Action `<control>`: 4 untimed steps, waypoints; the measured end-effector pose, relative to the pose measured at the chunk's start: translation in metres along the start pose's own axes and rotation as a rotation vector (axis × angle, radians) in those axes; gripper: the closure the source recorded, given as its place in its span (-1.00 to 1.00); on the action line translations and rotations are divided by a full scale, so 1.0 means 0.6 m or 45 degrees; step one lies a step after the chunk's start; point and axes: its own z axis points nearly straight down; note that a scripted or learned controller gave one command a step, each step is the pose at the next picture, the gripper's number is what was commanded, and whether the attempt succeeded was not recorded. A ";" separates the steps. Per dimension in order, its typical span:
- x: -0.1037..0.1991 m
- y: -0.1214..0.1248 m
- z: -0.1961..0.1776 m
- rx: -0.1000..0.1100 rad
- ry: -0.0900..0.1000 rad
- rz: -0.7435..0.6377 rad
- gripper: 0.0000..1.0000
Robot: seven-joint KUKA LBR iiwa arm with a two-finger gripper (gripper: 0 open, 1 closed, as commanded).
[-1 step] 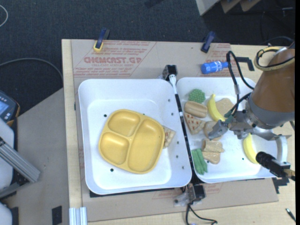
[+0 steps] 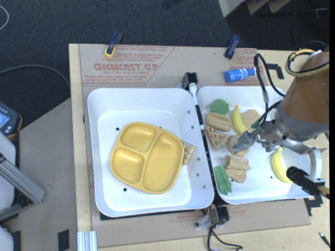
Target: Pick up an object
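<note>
Plastic toy foods look light, stiff and slick, so the gripper point(image 2: 242, 141), jaws unreadable, should pinch the bun point(image 2: 219, 122) across its width.

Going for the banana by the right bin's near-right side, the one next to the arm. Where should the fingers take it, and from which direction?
Take the banana across its middle, coming straight down from above. It lies flat on the right bin floor, curved, running roughly near-to-far, so closing across its narrow width should hold best. The bin wall and the arm crowd its right side, so a sideways approach looks poor.

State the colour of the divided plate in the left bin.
Yellow: the divided plate, seen in the camera view.
</note>
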 end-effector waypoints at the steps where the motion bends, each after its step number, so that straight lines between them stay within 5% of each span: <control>1: 0.001 -0.006 0.071 0.005 0.002 0.000 -1.00; 2: 0.007 -0.006 0.175 0.004 0.002 0.000 -1.00; 3: 0.007 -0.006 0.172 0.000 0.001 0.001 -1.00; 4: 0.007 -0.006 0.155 -0.003 -0.001 0.003 1.00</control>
